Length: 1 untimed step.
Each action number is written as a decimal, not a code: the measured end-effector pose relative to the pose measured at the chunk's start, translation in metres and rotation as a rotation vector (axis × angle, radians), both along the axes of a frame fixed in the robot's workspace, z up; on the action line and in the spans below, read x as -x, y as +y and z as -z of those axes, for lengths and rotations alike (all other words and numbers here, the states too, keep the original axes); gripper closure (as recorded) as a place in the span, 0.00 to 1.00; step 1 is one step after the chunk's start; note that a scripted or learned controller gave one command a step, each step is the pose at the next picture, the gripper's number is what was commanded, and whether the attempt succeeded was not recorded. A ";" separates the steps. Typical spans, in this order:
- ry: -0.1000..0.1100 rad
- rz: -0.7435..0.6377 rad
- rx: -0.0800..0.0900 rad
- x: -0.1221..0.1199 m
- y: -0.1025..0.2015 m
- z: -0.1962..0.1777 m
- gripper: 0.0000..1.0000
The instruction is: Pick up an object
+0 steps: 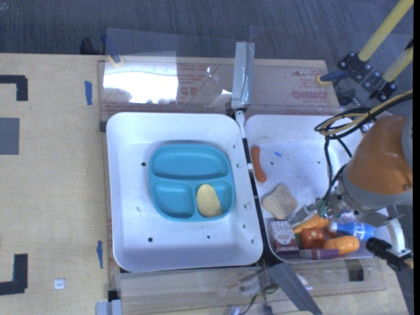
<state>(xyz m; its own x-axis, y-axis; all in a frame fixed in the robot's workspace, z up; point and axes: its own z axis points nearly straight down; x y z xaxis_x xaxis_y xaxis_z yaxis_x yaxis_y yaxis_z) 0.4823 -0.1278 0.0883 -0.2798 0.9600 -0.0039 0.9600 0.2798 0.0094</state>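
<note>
Lower right, one hand (pixel 323 210), grip state unclear, hovers over one bread slice (pixel 280 201), one carton (pixel 283 235), two carrots (pixel 312 224).

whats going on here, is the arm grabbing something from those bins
A grey arm with an orange band reaches in from the right, its gripper low over a pile of toy food in the near corner of the right bin. A slice of bread and a small sausage lie apart from the pile. In the left bin, a blue divided tray holds a yellow piece. Nothing is visibly gripped.
</note>
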 end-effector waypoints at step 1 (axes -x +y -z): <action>0.004 0.241 0.000 0.001 -0.032 -0.035 0.00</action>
